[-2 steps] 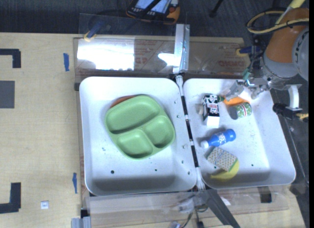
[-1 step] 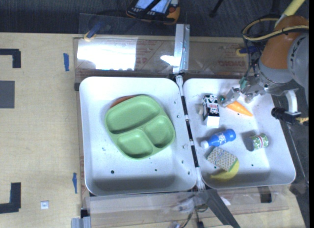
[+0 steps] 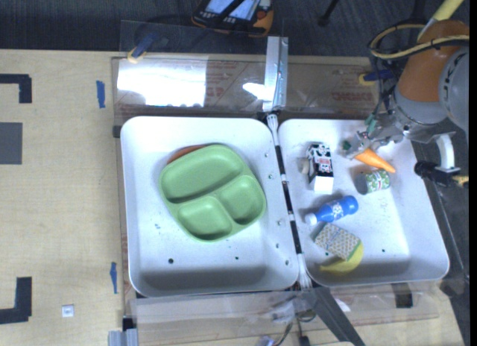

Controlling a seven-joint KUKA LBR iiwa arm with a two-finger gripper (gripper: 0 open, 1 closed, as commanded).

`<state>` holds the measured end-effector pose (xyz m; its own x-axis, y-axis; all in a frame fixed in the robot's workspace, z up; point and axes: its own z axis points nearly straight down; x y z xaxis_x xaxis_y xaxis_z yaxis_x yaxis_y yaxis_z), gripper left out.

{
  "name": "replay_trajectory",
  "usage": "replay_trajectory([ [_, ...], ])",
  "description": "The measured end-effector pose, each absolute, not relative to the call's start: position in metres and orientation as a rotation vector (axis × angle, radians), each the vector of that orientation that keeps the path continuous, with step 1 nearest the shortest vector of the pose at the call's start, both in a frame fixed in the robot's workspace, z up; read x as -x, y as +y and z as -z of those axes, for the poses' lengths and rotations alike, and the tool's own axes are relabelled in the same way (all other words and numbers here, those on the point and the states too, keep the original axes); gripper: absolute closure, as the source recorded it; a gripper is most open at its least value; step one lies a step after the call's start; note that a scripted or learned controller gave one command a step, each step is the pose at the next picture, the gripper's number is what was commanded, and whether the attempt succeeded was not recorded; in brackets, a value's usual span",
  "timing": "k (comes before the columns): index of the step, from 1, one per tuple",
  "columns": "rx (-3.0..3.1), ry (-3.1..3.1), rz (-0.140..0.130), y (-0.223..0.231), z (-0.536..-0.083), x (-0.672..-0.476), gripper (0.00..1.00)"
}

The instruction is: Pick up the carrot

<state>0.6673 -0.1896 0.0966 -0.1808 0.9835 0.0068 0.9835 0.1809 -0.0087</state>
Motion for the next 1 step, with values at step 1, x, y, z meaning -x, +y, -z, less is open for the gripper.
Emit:
replay_trajectory([
  [1,2.106,-2.337,0.003,-0.1743,-0.1726,-0.6681,1.00],
])
